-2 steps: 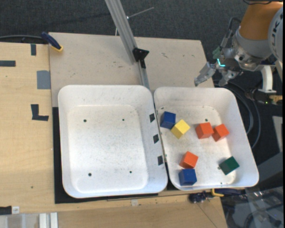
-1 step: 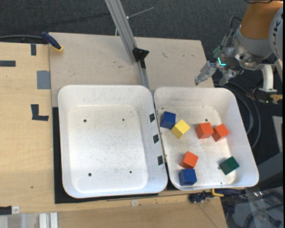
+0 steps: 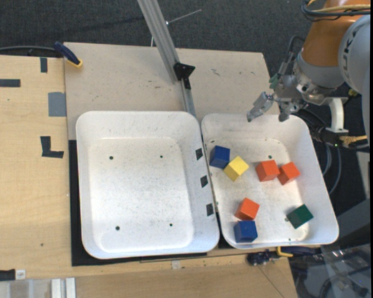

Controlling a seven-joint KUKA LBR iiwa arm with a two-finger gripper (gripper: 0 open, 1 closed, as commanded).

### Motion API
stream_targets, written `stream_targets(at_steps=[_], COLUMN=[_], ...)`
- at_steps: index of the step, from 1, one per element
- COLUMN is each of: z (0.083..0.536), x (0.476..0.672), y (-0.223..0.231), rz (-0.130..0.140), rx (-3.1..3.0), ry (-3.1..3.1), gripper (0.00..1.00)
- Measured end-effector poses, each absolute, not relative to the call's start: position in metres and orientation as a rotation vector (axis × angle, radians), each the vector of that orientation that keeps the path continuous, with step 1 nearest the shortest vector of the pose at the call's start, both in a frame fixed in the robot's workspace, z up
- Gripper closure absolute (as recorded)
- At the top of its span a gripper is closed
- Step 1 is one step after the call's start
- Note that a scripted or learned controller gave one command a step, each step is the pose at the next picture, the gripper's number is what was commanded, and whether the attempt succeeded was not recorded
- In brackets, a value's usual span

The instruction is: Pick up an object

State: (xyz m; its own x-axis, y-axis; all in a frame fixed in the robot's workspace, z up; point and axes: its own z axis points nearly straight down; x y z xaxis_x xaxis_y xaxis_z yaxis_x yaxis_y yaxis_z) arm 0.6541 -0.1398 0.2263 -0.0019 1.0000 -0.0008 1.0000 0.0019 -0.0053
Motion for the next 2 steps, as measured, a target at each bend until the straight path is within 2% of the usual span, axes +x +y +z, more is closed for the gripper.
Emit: stream_targets(at_steps=[2], z=[0.135], x=[0.653], y=[-0.132], rz=[0.008], rx=[-2.217], ry=[-2.221], gripper=[0.0])
